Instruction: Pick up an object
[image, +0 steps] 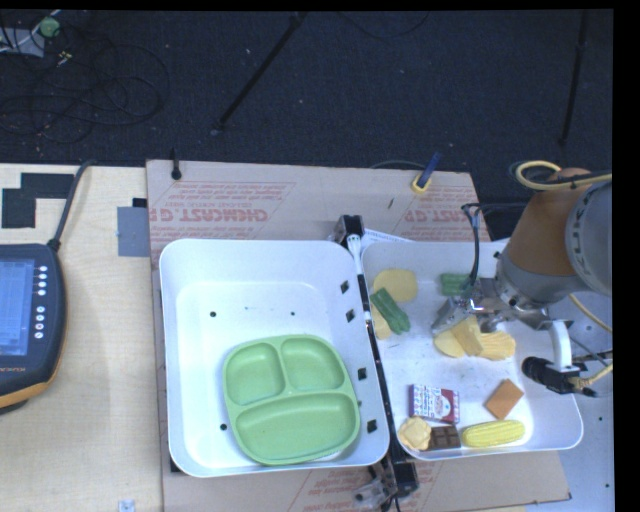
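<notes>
Camera view: gripper (462, 318) low in the right bin (570, 425), over yellow pieces (478, 343); finger state and hold cannot be told. Advise centring over one piece before closing.

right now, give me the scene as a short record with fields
left bin: holds a green divided plate
right bin: toy food, namely corn cob, orange block, small red-and-white box, green pickle
gripper: low in the right bin, over yellow pieces
grasp: cannot tell
arm: enters from the right
</notes>
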